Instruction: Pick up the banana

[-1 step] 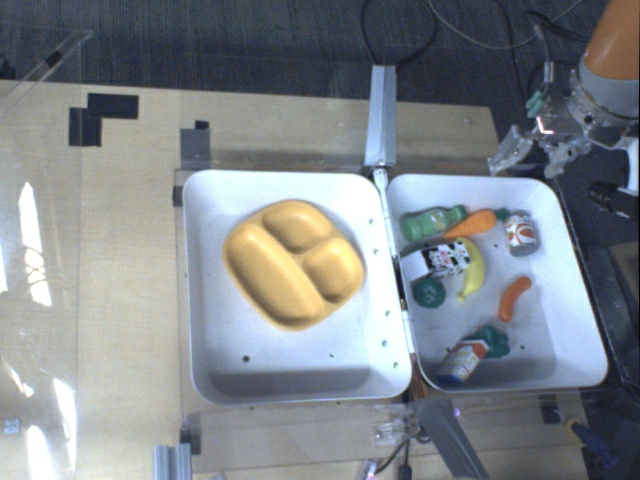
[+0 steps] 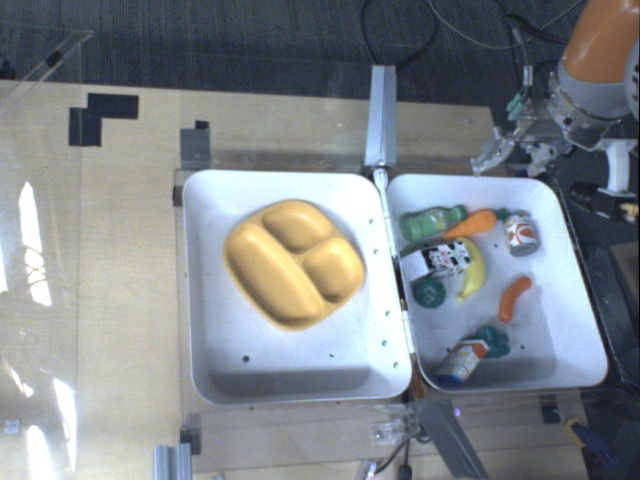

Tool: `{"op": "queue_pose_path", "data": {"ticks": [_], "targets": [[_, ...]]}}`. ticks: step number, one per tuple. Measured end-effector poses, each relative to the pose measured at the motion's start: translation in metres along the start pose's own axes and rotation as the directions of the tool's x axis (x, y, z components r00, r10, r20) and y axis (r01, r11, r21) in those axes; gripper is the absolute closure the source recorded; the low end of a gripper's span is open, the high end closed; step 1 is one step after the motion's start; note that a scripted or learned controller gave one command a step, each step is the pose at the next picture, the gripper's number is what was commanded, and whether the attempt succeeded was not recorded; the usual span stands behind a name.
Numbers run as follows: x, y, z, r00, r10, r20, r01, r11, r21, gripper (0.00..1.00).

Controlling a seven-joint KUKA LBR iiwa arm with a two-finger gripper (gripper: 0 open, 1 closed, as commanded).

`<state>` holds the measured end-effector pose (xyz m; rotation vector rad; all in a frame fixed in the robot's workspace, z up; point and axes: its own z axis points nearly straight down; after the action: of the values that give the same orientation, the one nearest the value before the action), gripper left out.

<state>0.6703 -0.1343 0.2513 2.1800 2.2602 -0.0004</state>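
The banana (image 2: 472, 273) lies in the right bin (image 2: 585, 313), at centre-right of the frame, touching the black-and-white carton (image 2: 436, 259) and just below the carrot (image 2: 470, 224). The gripper (image 2: 512, 151) hovers at upper right beyond the bin's far rim, and whether it is wide or narrow cannot be told. The crowding could make a descent clip the carton or snag the carrot instead.

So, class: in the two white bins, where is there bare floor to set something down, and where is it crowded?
Left white bin: bare along the front and left, around the yellow three-part plastic dish. Right white bin: bare at the right wall and front right corner. Crowded at its left, where the yellow banana, green bottle and orange carrot cluster.
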Motion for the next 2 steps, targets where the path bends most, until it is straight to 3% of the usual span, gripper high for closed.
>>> {"op": "queue_pose_path", "data": {"ticks": [1, 2], "targets": [[-0.021, -0.045, 0.157, 1.000, 0.008, -0.003, -0.008, 1.000, -0.002, 0.00], [0.014, -0.106, 0.164, 1.000, -0.003, 0.000, 0.003, 1.000, -0.009, 0.00]]}}
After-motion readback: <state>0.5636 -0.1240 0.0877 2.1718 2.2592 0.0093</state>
